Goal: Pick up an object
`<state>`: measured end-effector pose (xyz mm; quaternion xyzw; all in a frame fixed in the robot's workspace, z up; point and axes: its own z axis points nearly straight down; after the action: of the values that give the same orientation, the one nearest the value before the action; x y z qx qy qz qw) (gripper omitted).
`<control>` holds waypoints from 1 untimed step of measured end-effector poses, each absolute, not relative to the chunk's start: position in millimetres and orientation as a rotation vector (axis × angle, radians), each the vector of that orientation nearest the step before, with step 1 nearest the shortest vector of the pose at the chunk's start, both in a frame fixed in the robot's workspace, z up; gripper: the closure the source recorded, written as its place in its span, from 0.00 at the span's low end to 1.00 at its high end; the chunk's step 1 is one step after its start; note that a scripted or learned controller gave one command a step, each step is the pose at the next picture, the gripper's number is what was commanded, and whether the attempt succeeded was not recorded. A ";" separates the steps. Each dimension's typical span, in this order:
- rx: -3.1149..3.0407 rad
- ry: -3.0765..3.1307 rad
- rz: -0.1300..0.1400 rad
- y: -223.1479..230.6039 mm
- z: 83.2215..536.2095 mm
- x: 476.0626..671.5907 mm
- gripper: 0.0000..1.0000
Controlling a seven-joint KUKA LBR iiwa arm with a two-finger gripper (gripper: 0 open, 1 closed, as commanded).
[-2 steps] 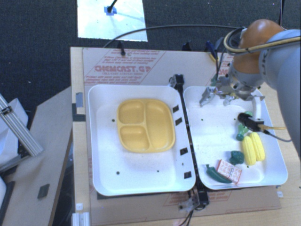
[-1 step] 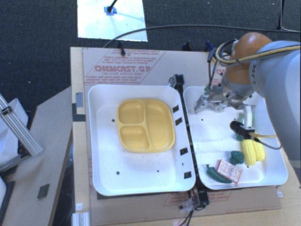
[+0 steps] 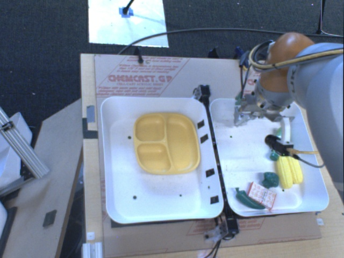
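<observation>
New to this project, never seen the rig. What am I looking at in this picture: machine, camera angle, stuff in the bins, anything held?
One fixed camera looks down at a slant on a bench with two shallow white bins. The grey robot arm with an orange band reaches in from the right; its two-finger gripper hangs over the far end of the right white bin. Nothing shows between its fingers. The left white bin holds a yellow three-compartment plastic tray. The right bin's near end holds a yellow toy corn cob, a green toy pepper, a red-and-white packet and a small dark green lump.
</observation>
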<state>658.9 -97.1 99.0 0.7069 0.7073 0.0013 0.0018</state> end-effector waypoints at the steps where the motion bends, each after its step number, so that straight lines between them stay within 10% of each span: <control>1: 2.216 2.221 0.006 -93.0 145.7 654.6 1.00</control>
<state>654.6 -93.0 145.7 0.7063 0.7079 0.0018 0.0019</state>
